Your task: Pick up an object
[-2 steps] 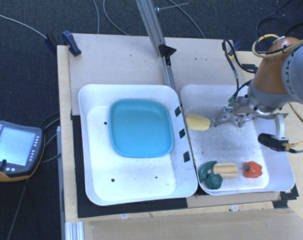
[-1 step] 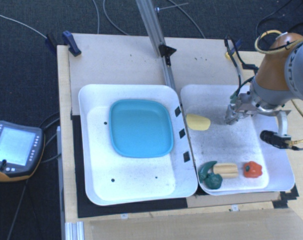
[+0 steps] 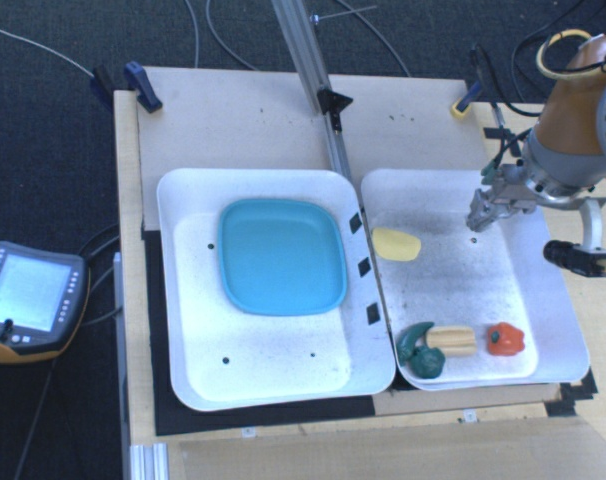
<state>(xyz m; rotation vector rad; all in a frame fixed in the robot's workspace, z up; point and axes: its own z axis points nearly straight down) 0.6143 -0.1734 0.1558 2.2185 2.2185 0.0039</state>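
Hovering gripper over right bin, can't tell finger state; yellow piece just left, 3 toys nearer the front.

Yellow piece, green pepper, tan block, red pepper

Grey arm from the right, gripper pointing down-left, apparently empty.

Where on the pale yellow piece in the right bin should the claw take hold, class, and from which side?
Probably across the narrow width of the yellow piece, coming straight down from above. It lies flat as a low oval, long axis running left to right, so the short span suits two fingers. It sits near the right bin's left wall, so a side approach looks cramped. The claw hangs to its right.
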